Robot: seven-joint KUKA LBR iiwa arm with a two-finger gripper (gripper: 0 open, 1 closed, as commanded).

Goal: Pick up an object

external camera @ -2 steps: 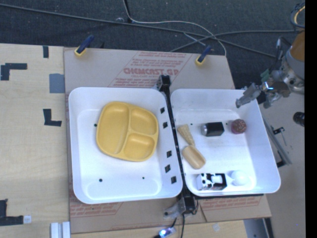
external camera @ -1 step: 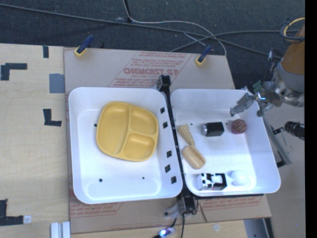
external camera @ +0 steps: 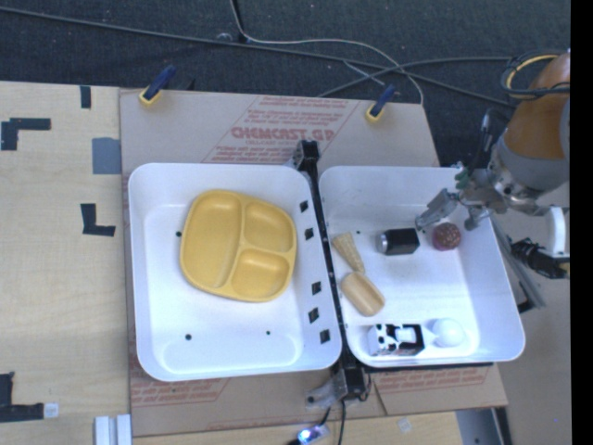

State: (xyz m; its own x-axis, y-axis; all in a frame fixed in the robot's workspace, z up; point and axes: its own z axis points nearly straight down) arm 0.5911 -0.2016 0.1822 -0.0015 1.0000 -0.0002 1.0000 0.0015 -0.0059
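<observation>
A yellow divided plate [external camera: 238, 246] is held in the left bin [external camera: 148, 276]. In the right bin [external camera: 491, 295] are seen a black block [external camera: 400, 241], a dark red ball [external camera: 447, 237], two tan pieces and a black-and-white toy. The gripper [external camera: 451, 213] is poised just above the ball, fingers [external camera: 432, 213] spread apart, nothing clamped.

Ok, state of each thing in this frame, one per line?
yellow divided plate: flat, upright, in left bin.
black cylinder: on its side, right bin.
dark red ball: resting by the hand.
two tan pieces: lying flat.
hand: open, holding nothing.
</observation>
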